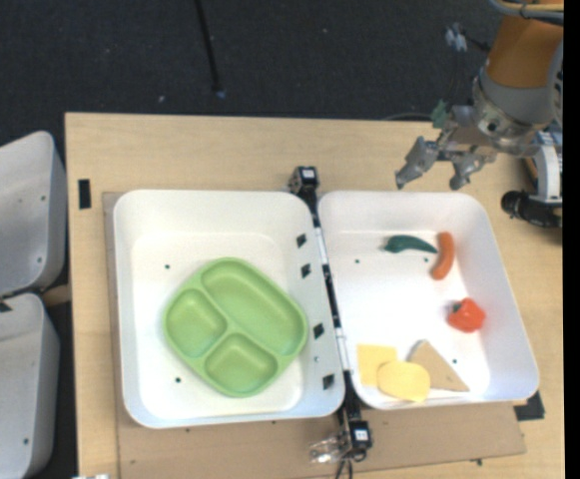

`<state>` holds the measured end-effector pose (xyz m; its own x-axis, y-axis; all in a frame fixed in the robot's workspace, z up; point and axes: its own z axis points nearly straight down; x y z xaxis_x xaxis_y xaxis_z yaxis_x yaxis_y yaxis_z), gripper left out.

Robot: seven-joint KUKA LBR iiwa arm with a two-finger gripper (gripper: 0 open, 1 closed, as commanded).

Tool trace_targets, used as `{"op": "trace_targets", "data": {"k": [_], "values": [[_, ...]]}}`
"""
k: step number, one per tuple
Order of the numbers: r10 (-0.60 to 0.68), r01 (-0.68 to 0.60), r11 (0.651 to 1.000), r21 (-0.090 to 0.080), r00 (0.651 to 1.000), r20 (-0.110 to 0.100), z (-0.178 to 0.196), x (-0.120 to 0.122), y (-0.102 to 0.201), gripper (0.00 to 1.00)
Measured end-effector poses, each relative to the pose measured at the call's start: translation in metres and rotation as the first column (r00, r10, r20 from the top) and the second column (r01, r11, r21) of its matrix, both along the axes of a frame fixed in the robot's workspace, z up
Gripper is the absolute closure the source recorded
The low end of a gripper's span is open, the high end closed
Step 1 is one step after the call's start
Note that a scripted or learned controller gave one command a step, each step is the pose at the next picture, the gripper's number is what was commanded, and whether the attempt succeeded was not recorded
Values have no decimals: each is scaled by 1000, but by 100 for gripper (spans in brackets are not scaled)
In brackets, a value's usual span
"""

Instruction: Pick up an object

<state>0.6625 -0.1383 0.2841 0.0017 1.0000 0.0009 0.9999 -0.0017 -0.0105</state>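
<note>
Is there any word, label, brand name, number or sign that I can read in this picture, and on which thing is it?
None can be read.
Green tray: plain, no text.
Both bins: plain white, no marks.
Food pieces, such as the orange sausage and the red piece: no labels.
Arm and hand: any marking is too small and blurred to read.

We see smooth, glossy white plastic in both bins (130,267), a matt green plastic tray (235,325) inside the left one, pale wood-look bench (220,148) beneath them, and a dull metal gripper (439,168) beyond the right bin.
</note>
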Motion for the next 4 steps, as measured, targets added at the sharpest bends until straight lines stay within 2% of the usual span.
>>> {"op": "trace_targets", "data": {"k": [1,3,4], "values": [[2,-2,1000,-1,1000,12,7,2,0,0],[0,0,1000,-3,1000,5,-116,-3,-11,0],[4,-4,1000,-3,1000,9,-160,-3,-5,0]]}}
